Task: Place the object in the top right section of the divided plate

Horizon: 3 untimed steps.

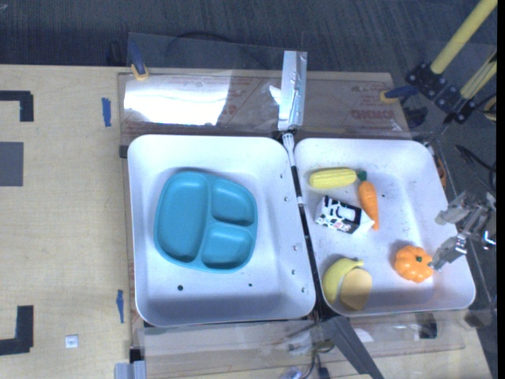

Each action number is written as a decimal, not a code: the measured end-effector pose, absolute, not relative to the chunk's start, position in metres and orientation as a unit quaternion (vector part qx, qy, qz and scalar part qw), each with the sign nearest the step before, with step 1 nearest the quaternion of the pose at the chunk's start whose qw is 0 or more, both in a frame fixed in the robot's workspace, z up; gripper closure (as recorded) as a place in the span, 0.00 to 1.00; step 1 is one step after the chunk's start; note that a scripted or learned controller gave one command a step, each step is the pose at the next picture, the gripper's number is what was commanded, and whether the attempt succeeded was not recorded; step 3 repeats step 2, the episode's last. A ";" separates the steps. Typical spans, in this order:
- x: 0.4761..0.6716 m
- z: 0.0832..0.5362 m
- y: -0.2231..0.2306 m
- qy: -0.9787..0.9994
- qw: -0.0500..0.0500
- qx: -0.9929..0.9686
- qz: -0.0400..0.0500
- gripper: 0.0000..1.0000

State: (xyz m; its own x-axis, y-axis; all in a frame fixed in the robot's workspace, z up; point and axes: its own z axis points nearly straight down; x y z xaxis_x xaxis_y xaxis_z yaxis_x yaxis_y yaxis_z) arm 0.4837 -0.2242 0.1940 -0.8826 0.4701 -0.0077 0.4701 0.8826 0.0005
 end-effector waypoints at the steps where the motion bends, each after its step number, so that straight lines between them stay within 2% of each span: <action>1: 0.525 0.266 -0.196 0.984 0.006 0.177 0.000 0.00; 2: 0.480 0.179 -0.197 0.998 0.000 0.055 0.001 0.00; 3: 0.480 0.179 -0.197 0.998 0.000 0.055 0.001 0.00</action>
